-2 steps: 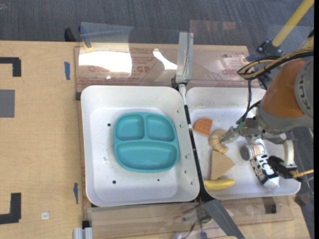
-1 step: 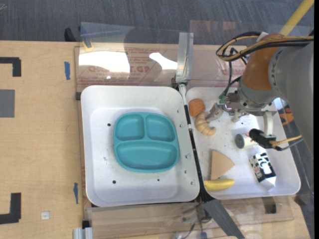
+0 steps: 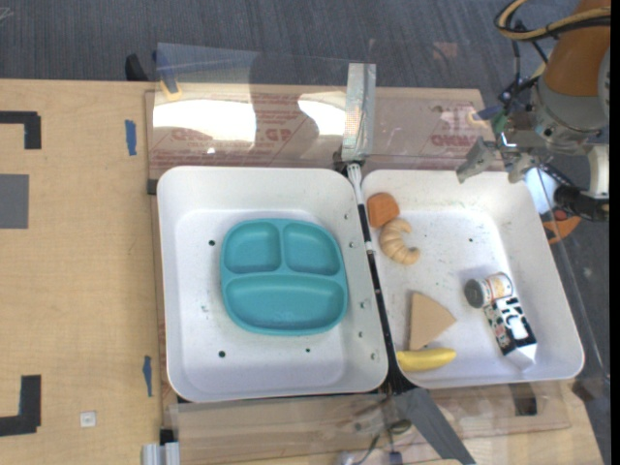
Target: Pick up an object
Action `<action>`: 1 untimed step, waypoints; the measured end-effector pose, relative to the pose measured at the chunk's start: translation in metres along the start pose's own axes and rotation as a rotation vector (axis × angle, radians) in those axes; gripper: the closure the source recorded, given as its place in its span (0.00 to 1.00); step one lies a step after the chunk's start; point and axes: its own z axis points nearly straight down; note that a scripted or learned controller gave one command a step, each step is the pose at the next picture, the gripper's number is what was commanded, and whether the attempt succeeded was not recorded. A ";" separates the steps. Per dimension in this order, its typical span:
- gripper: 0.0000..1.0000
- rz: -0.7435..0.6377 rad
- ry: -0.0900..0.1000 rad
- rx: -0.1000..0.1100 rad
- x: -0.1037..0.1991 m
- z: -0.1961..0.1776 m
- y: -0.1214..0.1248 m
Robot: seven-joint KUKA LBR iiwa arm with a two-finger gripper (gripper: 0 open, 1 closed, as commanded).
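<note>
At the upper right of the frame, the grey metal end effector (image 3: 496,153) hangs over the right white bin's (image 3: 542,260) rim, fingers spread apart, holding nothing.

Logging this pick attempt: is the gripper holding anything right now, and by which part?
Nothing is held. The two-finger gripper hangs above the right white bin's far edge, with nothing between its jaws.

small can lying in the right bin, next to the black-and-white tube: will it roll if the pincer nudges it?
Probably. The can lies on its side on the bin floor, so a sideways push likely rolls it. The tube close beside it may block rolling that way. Its rounded, seemingly smooth wall could slip from a two-finger grip.
</note>
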 end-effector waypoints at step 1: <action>0.00 -0.013 0.006 0.006 -0.042 0.089 -0.059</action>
